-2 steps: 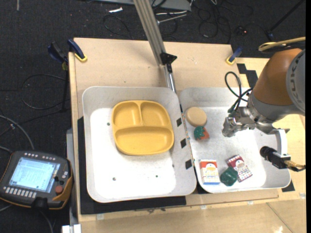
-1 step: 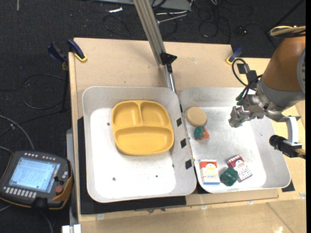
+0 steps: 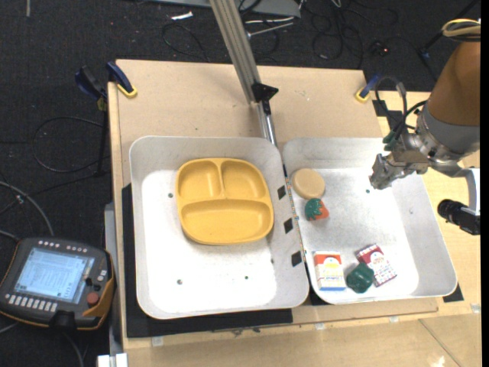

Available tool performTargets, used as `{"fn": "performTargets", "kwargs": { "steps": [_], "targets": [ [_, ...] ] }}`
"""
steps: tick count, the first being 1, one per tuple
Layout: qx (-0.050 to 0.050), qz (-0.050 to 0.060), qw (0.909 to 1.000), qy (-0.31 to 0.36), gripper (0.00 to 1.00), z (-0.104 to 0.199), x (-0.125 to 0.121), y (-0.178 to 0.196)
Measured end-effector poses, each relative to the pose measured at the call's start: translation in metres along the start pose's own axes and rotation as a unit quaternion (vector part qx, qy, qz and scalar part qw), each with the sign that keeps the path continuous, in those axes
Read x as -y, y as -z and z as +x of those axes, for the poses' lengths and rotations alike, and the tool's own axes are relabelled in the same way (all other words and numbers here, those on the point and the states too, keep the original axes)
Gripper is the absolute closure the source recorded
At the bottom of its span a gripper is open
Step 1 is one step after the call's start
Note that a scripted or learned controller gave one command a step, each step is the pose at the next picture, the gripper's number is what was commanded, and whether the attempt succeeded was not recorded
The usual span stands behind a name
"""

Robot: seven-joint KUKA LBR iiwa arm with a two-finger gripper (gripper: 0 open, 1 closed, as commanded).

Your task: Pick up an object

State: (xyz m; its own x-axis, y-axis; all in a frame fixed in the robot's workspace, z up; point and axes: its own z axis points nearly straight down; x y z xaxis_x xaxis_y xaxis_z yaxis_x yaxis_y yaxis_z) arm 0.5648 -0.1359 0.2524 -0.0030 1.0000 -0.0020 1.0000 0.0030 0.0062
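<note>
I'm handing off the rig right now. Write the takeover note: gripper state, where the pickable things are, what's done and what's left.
Gripper: over the far right part of the right bin, nothing seen between its fingers; open or shut can't be told from this angle.
Right bin: tan round disc near the left wall, small green and red toy just in front of it; white and red card box, dark green lump and red patterned packet grouped at the near edge.
Left bin: yellow divided plate.
Done: nothing picked yet.
Left: descend on one object, grip and lift it.
</note>
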Motion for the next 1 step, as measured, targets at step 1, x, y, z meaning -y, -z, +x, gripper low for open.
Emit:
{"fn": "performTargets", "kwargs": {
  "steps": [1],
  "targets": [
    [-0.002,0.004,1.0,0.003,1.0,0.0582,0.0016,-0.0123]
  ]
}}
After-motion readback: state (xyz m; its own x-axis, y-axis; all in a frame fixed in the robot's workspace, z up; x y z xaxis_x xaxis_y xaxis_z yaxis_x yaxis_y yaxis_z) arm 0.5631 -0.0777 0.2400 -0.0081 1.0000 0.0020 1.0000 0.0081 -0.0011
